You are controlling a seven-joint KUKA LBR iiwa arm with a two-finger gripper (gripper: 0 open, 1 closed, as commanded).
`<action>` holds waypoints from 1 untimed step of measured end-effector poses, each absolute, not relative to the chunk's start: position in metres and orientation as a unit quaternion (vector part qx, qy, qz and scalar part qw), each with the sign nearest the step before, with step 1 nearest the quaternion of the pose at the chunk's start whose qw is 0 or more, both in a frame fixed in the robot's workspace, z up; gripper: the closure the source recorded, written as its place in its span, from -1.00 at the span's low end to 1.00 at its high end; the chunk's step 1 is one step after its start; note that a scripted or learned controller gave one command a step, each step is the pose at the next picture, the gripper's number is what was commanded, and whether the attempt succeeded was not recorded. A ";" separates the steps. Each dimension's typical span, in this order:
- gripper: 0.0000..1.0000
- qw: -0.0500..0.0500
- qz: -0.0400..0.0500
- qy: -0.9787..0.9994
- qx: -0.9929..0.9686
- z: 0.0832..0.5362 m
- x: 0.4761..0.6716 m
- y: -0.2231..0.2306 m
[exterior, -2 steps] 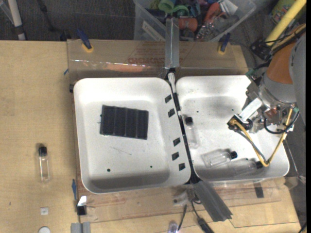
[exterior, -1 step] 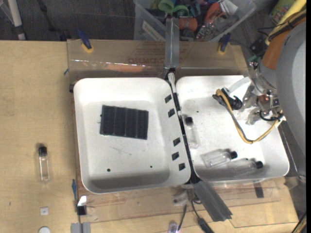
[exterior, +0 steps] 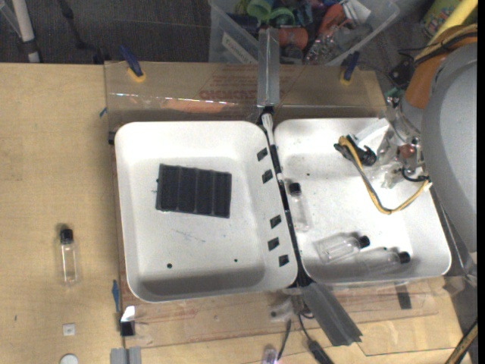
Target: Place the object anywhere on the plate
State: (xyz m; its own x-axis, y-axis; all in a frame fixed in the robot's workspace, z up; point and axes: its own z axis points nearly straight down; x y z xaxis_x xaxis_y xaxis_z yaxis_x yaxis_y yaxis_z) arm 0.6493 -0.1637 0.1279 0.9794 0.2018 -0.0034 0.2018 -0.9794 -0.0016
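The bench [exterior: 45,127] looks like pale wood, matt, with a fine grain. Both bins [exterior: 189,279] look like white plastic, smooth with a soft sheen and a few dark scuffs. The plate [exterior: 194,190] is black and matt, ribbed into strips. The vials [exterior: 342,246] are clear, glossy glass or plastic with black caps; another vial [exterior: 68,255] lies on the wood. The arm [exterior: 455,142] has a smooth grey shell, faintly glossy. The tub [exterior: 303,14] behind is translucent plastic holding bright glossy plastic pieces.
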 end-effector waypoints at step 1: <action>1.00 0.013 -0.007 -0.128 -0.992 0.093 0.614 -0.178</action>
